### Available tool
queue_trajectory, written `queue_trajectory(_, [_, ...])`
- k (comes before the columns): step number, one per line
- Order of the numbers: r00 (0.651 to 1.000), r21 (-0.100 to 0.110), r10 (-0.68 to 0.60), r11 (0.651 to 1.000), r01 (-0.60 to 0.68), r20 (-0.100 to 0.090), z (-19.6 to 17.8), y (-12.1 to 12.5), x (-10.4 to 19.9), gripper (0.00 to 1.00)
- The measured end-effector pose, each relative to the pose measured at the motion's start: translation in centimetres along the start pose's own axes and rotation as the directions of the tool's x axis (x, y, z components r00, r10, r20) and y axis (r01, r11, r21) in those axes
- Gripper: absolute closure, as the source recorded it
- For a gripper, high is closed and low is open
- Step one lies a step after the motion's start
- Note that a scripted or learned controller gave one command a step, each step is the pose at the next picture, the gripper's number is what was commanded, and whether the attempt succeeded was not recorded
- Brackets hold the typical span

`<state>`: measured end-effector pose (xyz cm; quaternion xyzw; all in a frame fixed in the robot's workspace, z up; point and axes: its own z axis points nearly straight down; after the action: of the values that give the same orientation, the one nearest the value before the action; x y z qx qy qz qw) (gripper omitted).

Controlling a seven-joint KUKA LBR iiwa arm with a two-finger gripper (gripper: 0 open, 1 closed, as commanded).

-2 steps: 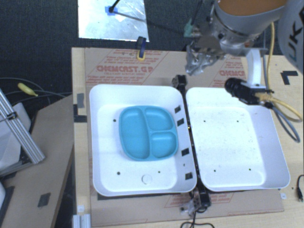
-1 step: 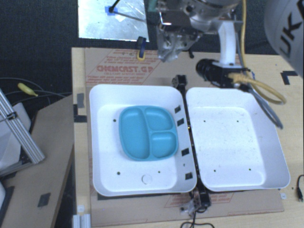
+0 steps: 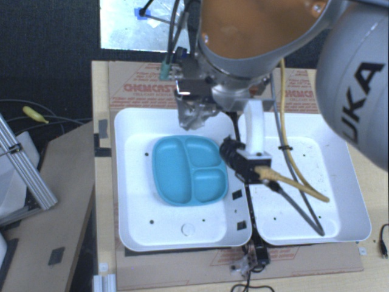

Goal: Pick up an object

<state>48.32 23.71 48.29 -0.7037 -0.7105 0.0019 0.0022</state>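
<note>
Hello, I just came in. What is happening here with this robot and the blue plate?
A grey KUKA arm with an orange band reaches in over two white bins. Its gripper hangs at the far edge of the left bin, just above the blue divided plate lying flat inside it. Nothing shows between the fingers, so the plate is not picked up yet. The right bin sits beside it, crossed by the arm's cables.

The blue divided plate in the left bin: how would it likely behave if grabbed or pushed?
The blue divided plate looks like moulded plastic, so probably stiff and light. It lies flat and low in the left bin, so it should slide, not tip. Its smooth rim may slip from the hand.
</note>
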Motion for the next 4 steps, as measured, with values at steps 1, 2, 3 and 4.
queue_trajectory(1, [1.000,0.007,0.013,1.000,-0.013,0.007,13.9,0.3,-4.0,1.00])
queue_trajectory(2, [1.000,-0.019,0.015,1.000,-0.015,-0.003,3.5,0.4,-10.2,1.00])
queue_trajectory(3, [1.000,-0.014,0.011,1.000,-0.011,-0.001,-2.0,0.2,-13.1,1.00])
queue_trajectory(4, [1.000,-0.006,0.010,1.000,-0.010,0.000,1.7,0.2,-13.4,1.00])
